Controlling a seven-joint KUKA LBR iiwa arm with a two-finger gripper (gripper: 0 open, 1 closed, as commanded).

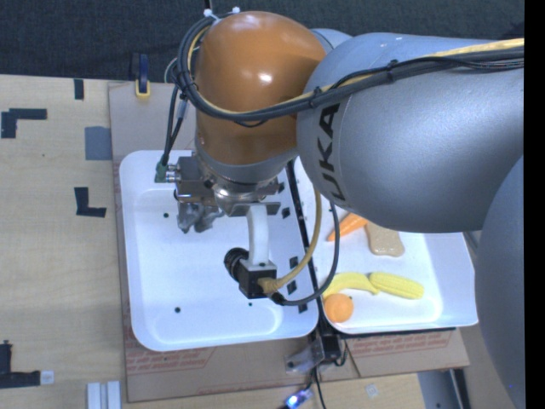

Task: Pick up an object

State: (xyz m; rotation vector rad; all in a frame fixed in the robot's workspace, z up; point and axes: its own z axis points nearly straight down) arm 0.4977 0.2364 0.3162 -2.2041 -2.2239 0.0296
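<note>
Our hand (194, 216) hangs over the left bin (149, 262); whether apart or together, we cannot tell. The corn (396, 285) lies right of that bin, so descending here risks grasping nothing.

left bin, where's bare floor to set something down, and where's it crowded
Bare floor in the left bin runs along its view-left and near walls, left of the gripper. The right bin is crowded on the side nearest the left bin: yellow corn, orange ball, tan piece. A bare strip lies by its right wall.
</note>
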